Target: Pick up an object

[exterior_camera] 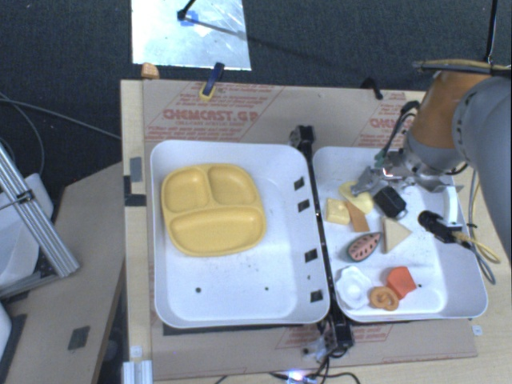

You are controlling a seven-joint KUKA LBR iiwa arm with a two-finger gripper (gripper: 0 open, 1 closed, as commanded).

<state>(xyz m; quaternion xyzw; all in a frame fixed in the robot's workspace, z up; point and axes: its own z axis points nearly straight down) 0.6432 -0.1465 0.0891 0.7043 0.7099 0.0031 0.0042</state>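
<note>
Eight small pieces were counted in the right bin (458,288): two yellow pieces (338,212), one orange stick (359,222), one cream wedge (394,234), one brown-red oval (365,248), one white lump (350,281), one orange pretzel (383,298), one red-orange block (402,281). All were grouped from the bin's left edge to its middle. The gripper (374,179) was seen near the far-left corner, just beside the upper yellow piece; open or closed could not be told. Left bin (240,288): one yellow three-compartment plate (214,209), set toward the far-left corner. The arm (472,126) was cut off at the right. "CHEMCAST GP" was read on the brown sheet (210,116) under the bins; the right-hand print was partly hidden.
</note>
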